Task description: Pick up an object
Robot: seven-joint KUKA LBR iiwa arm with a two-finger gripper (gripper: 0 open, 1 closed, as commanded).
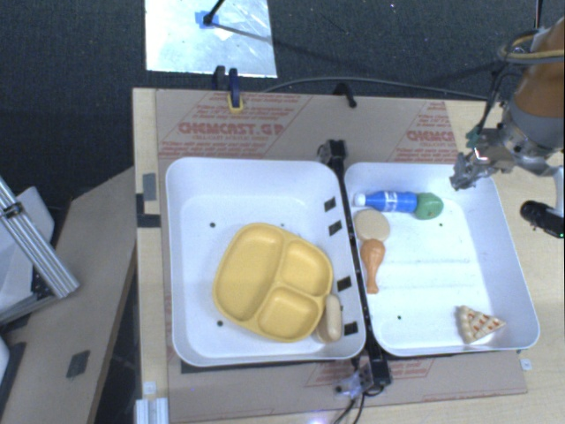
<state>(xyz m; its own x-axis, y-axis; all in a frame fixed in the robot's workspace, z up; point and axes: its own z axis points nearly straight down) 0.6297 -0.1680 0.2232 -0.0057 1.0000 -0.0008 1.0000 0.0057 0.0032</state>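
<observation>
1. Two white bins sit side by side on a brown board. The left bin (203,201) holds a yellow tray (269,281). The right bin (494,263) holds the loose objects.
2. Right bin, far end: a blue bottle (390,201) lies on its side, green cap (429,206) pointing right. Just below its left end is a drumstick (372,254), pale round top and orange shaft, lying along the left wall.
3. Right bin, near right corner: a pizza slice (478,323), well apart from the rest.
4. Left bin: the tray has three compartments, smooth and glossy like plastic. A tan bread roll (331,317) lies against its near right edge, close to the divider between the bins.
5. The gripper (465,173) hangs over the far right rim of the right bin, right of the green cap and apart from it. Nothing lies between it and the bottle.
6. The gripper is dark and small against the bin edge; I cannot tell how it is set. Nothing shows in its grasp.
7. The arm (534,104) is cut off by the right edge, with a cable looping above it.
8. Behind the board are dark carpet and a shiny sheet (212,25); the board's red print is too faint to read fully.
</observation>
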